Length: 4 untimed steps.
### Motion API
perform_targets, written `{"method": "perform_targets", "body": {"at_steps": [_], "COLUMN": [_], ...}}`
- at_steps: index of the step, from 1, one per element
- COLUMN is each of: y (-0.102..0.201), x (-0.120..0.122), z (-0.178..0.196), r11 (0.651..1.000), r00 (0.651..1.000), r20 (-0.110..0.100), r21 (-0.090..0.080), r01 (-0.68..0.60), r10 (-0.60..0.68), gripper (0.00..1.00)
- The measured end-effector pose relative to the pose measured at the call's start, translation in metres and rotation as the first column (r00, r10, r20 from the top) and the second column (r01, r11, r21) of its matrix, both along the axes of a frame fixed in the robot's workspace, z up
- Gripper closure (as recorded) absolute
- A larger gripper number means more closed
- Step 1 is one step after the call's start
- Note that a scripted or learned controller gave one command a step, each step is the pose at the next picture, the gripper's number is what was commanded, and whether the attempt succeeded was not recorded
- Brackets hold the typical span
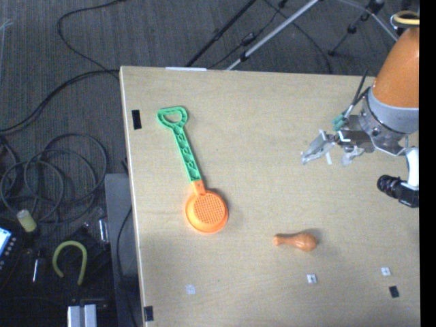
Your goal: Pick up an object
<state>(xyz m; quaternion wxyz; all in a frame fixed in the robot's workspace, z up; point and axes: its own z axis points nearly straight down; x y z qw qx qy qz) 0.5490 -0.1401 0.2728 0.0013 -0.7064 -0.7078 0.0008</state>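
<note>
A strainer spoon lies on the tan bench top (272, 107), its green handle (181, 146) pointing up-left and its round orange head (206, 212) toward the front. A small orange pear-shaped piece (297, 240) lies on its side further right, near the front. My gripper (332, 157) hangs at the right side of the bench below the orange band of the arm (400, 73). Its fingers are spread open with nothing between them. It is above and to the right of the pear-shaped piece, well apart from both objects.
The bench's left edge (128, 182) drops to a dark carpet with coiled cables (54, 162) and a green U-shaped item (68, 254). Tripod legs (293, 16) stand behind the far edge. Small markers (311, 278) dot the bench front.
</note>
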Motion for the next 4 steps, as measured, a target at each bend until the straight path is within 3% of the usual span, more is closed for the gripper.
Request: {"method": "perform_targets", "body": {"at_steps": [1, 2, 3, 4], "y": [-0.049, -0.083, -0.082, -0.058], "x": [0.023, 0.115, 0.116, -0.016], "z": [0.029, -0.059, -0.049, 0.016], "r11": [1.000, 1.000, 1.000, 0.984], "r00": [1.000, 1.000, 1.000, 0.984], "r20": [0.002, 0.000, 0.000, 0.001], "r21": [-0.002, -0.004, -0.009, -0.002], "r01": [-0.027, 0.012, 0.009, 0.176], "r10": [0.027, -0.012, -0.009, -0.176], "gripper": [0.00, 0.00, 1.00, 1.00]}}
